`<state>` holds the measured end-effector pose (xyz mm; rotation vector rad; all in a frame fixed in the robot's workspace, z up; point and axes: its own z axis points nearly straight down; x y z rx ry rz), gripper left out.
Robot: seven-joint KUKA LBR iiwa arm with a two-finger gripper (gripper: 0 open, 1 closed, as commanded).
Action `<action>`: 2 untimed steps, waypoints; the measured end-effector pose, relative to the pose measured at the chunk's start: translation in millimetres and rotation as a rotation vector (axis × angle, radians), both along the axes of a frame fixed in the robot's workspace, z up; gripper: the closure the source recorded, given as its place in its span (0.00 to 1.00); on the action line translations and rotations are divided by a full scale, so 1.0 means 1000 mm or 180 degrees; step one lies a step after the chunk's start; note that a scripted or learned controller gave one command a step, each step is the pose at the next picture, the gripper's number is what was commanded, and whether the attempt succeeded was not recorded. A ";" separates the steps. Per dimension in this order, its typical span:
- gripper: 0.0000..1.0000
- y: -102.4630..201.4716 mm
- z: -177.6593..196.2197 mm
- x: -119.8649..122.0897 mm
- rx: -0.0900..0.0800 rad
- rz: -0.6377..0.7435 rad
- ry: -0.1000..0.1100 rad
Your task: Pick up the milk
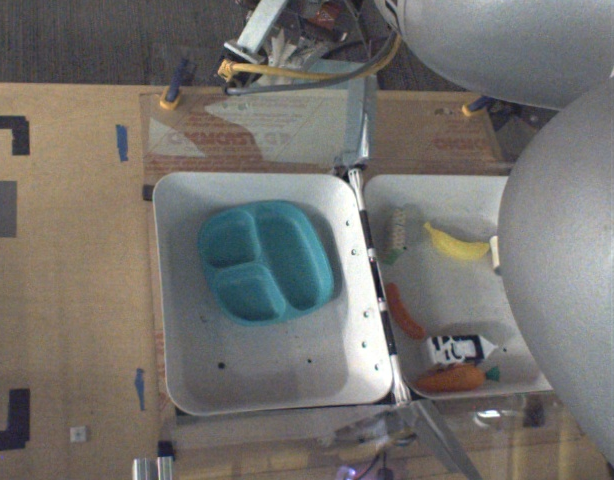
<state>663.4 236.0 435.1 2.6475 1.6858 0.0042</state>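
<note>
I see the small black-and-white milk carton [459, 348] lying low in the frame's right bin [437, 298], just above an orange carrot [452, 378]; the claw's state I cannot tell.

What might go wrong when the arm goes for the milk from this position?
The milk lies close above the carrot, almost touching, so the pincer may nudge or grab the carrot instead. The sausage lies just left of the milk and could also be knocked. The milk sits near the lower wall of the right bin, partly under the grey arm, so the camera may lose sight of it.
</note>
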 end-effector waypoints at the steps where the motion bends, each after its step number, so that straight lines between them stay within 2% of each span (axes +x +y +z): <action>1: 1.00 0.004 0.010 -0.001 -0.0001 0.0024 -0.0004; 2: 1.00 0.009 0.021 -0.002 -0.0002 0.0050 -0.0010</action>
